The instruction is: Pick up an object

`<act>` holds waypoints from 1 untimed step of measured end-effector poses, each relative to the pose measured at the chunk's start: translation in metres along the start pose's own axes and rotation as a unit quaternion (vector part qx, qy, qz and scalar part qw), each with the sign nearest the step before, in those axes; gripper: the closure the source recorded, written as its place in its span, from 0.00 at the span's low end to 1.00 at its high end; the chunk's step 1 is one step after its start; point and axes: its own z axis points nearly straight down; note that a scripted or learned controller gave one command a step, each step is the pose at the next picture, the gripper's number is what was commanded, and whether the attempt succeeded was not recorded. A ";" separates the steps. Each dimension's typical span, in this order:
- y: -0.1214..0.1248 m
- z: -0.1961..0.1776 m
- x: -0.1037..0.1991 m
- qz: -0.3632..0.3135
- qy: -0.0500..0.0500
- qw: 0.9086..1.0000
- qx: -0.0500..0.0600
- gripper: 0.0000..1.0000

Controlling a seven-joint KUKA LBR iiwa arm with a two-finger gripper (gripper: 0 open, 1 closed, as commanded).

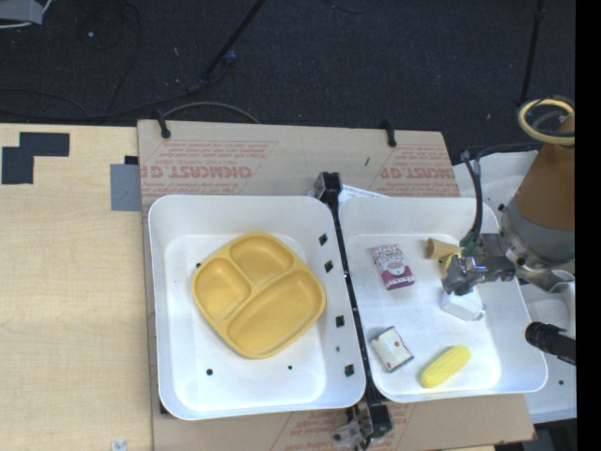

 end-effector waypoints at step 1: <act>0.014 0.012 0.054 0.000 0.000 1.000 0.001 1.00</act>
